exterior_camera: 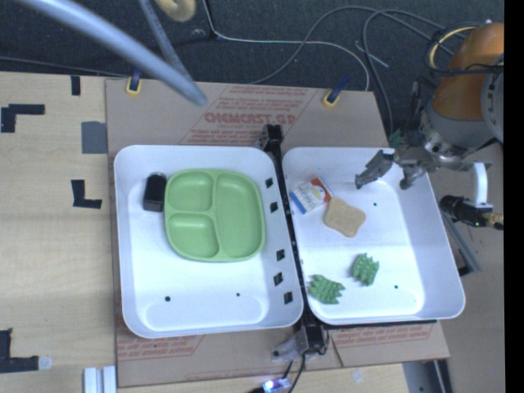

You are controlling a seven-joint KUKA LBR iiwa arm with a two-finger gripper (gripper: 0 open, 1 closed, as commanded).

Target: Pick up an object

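Nearest you in the right bin [426,297]: two green leafy pieces, one [325,288] by the divider, the other [365,268] just right of it. Farther back, a tan bread slice [344,217] touches a small printed packet [310,195]. Beyond them, the pincer [385,174] hangs spread wide, holding nothing. The left bin [205,313] carries a green divided plate [215,214].

Red print on the cardboard sheet [246,109] under the bins is too blurred to read.
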